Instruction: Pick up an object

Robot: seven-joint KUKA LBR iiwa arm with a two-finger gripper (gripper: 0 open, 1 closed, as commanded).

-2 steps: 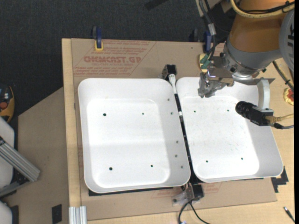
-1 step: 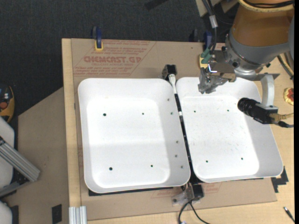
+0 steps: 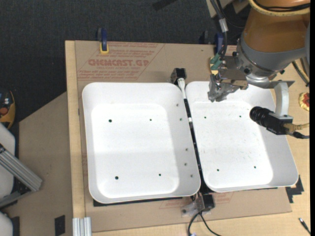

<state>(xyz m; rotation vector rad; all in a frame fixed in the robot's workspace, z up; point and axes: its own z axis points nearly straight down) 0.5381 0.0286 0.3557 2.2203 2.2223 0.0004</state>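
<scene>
My gripper [image 3: 217,95] hangs low over the far left corner of the right bin [image 3: 246,154], close to the bin's back rim. I see nothing held under it. The grey arm with its orange band [image 3: 278,18] comes in from the upper right. A black cylinder [image 3: 267,119] on a white bracket sticks out from the wrist over the bin's right side. The left bin [image 3: 133,146] lies beside it, apart from the gripper.
Both bins rest on a brown board [image 3: 123,58] clamped at the back by a blue clamp [image 3: 103,39]. A black bar [image 3: 189,127] runs along the seam between the bins. Cables trail at the front edge [image 3: 199,215] and at the right.
</scene>
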